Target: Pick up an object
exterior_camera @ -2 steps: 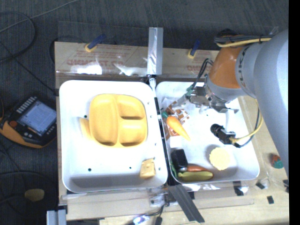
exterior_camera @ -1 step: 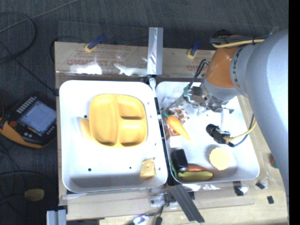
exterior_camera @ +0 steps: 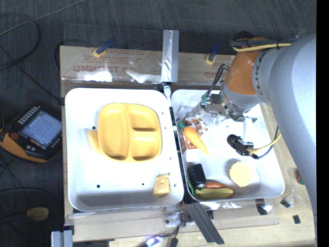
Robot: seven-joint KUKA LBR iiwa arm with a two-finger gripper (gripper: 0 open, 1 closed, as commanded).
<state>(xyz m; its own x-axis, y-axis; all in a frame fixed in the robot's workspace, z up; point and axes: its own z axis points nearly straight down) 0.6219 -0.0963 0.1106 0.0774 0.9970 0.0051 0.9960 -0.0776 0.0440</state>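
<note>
A pale brown board bench (exterior_camera: 123, 60) bears two shallow white plastic bins: the left bin (exterior_camera: 77, 153) and right bin (exterior_camera: 267, 181), touching mid-bench. Blue-and-yellow clamps (exterior_camera: 104, 47) grip its far edge.

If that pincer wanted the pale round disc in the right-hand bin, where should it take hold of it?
Probably across its rim, coming straight down from above. The pale round disc lies flat on the floor of the right bin with bare floor around most of it, so two fingers could likely straddle its edge. The bin wall sits nearest on its lower right.
</note>
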